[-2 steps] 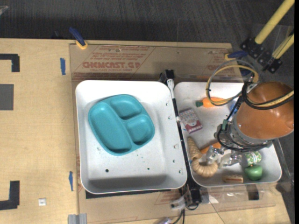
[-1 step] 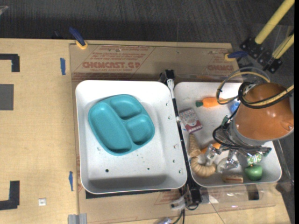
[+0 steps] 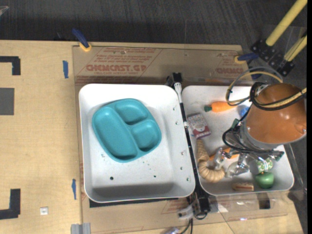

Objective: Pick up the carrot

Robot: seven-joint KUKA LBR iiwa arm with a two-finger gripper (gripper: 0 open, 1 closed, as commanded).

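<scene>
The carrot (image 3: pixel 223 107) lies at the top of the right bin (image 3: pixel 287 182), apart from the gripper (image 3: pixel 233 163), which hangs low at lower right near a croissant (image 3: pixel 210 171) and green apple (image 3: pixel 264 180). Its grasp can't be told. A teal plate (image 3: pixel 126 128) sits in the left bin (image 3: pixel 97 179).

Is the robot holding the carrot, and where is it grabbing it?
No. The carrot lies loose in the right bin, apart from the pincer.
</scene>
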